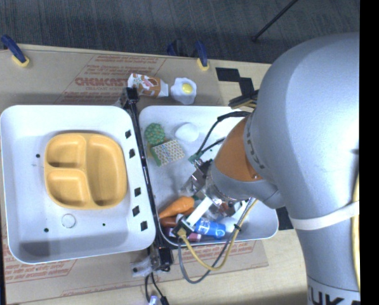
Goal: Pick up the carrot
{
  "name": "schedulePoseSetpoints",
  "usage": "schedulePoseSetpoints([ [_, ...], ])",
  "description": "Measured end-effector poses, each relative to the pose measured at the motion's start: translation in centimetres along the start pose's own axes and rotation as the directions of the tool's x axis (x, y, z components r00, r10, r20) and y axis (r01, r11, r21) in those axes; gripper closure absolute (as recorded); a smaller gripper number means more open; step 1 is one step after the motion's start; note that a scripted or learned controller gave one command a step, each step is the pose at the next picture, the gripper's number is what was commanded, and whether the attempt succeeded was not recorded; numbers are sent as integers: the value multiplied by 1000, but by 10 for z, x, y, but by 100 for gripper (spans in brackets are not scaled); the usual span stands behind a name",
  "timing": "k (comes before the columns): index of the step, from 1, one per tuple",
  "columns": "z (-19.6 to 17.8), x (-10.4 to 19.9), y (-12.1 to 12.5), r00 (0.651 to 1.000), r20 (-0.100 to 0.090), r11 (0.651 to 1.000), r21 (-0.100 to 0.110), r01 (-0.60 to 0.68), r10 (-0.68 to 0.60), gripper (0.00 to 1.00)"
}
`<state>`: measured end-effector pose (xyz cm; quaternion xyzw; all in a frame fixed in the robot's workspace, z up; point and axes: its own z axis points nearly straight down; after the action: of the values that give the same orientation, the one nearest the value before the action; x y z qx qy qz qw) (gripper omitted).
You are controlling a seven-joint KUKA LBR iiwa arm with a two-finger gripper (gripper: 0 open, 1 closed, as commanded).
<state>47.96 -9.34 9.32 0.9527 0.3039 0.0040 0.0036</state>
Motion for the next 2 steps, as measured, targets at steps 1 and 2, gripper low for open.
schedulePoseSetpoints([
  [1, -3, 4, 5, 957, -14, 957, -9, -290, 290, 0],
  [2, -21, 41, 66, 917, 13, 917, 12, -399, 399, 0],
])
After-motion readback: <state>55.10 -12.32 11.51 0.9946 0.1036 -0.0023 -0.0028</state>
